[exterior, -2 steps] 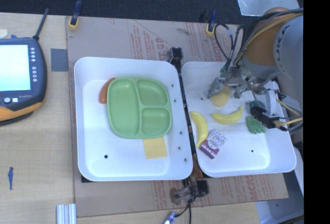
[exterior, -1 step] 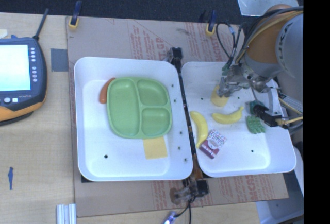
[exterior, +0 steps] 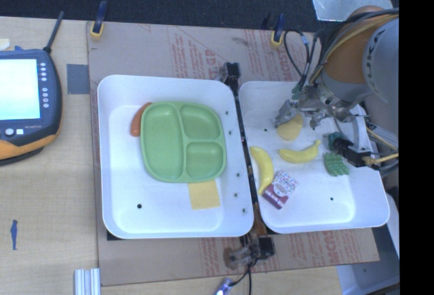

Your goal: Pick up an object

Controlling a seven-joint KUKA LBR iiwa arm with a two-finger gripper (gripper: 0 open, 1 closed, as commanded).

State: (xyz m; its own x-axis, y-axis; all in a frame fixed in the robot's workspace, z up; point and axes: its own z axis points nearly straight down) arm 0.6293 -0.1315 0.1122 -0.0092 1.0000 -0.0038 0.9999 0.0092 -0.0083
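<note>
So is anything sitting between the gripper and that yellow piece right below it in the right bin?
Nothing visible does. The gripper hangs directly over the yellow piece in the right bin. The two bananas lie further down, out of the path.

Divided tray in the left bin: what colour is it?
Light green; the divided tray shows plainly in the camera view, in the left bin.

A light wooden bench [exterior: 47, 219] carries a brown cardboard sheet [exterior: 169, 49], on which two shallow white plastic bins [exterior: 115, 219] sit side by side, with a grey-and-orange handheld control pendant [exterior: 24, 107] left of the cardboard.
</note>
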